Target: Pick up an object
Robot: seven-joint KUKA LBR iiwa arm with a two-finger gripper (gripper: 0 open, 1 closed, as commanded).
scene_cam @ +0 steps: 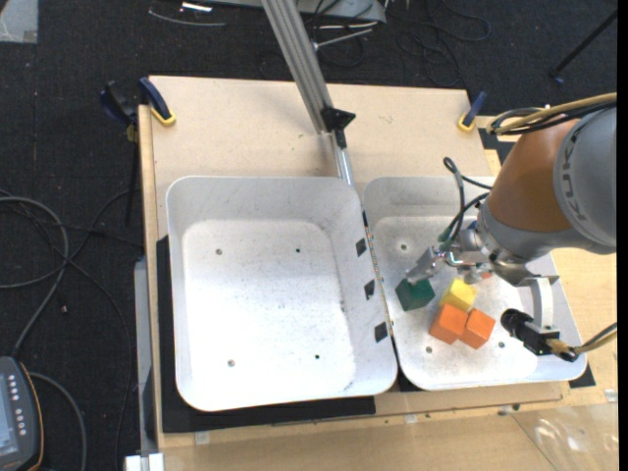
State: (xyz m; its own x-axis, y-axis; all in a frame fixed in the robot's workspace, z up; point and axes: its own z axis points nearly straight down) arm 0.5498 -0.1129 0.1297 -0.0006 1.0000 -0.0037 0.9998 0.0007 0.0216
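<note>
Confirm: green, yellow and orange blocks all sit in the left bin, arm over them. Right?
Wrong bin. The camera view shows the green block, yellow block and orange blocks in the right bin, not the left bin. The arm is indeed over them.

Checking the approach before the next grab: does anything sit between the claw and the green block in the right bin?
Nothing visible does. The claw hangs right above the green block in the right bin. The yellow block and orange blocks lie beside it, toward the arm, close together.
</note>
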